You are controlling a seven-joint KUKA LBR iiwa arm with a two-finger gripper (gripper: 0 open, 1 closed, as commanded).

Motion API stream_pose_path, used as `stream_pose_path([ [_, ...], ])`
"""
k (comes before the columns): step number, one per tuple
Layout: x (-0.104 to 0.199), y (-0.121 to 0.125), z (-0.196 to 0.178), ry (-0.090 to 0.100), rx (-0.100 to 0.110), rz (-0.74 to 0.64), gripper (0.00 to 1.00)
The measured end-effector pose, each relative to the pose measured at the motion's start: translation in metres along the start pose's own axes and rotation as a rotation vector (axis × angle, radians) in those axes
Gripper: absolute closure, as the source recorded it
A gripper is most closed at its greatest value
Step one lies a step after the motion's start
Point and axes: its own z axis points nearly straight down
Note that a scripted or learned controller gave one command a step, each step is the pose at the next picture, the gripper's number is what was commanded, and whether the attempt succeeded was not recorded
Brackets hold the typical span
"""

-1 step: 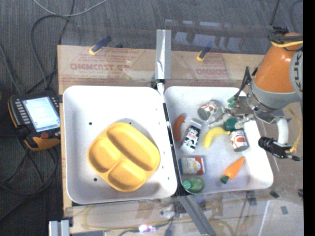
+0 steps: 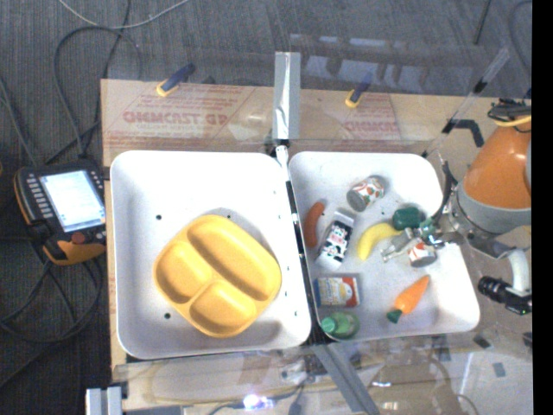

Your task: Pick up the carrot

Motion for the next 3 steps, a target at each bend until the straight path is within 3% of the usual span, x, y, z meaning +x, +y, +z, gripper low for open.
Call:
stream_pose_path([
  [1,0.025,-0.002,-0.014,0.004,0.010,0.008,0.00],
  [2,0.018,-0.013,0.007,0.002,-0.010,0.012,0.00],
  [3,-0.004,-0.022,0.017,-0.014,-0.040,-0.401,0.00],
])
